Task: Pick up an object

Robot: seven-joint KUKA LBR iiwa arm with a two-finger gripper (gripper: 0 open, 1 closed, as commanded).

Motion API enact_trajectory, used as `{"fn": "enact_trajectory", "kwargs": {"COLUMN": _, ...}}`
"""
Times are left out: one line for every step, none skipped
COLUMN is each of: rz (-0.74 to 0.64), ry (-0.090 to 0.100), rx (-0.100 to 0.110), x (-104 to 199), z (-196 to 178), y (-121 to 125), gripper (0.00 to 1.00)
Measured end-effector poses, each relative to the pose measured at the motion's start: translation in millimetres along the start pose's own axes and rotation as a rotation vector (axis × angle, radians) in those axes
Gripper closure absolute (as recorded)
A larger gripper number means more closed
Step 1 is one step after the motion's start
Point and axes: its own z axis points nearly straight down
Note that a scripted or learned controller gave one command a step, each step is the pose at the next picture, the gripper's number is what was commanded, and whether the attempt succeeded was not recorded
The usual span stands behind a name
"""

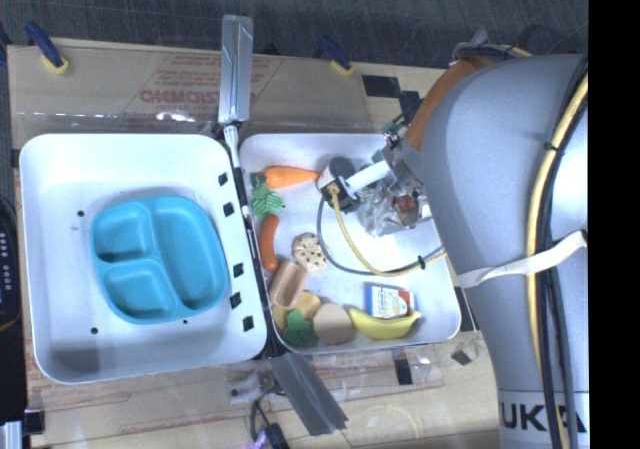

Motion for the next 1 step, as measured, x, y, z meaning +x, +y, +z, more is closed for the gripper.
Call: {"fn": "enact_trajectory", "kwargs": {"rz": -0.007, "ry": -0.002, "rx": 0.000, "x": -31.7, "z": -0.4, "y": 4.9, "gripper": 1.00}}
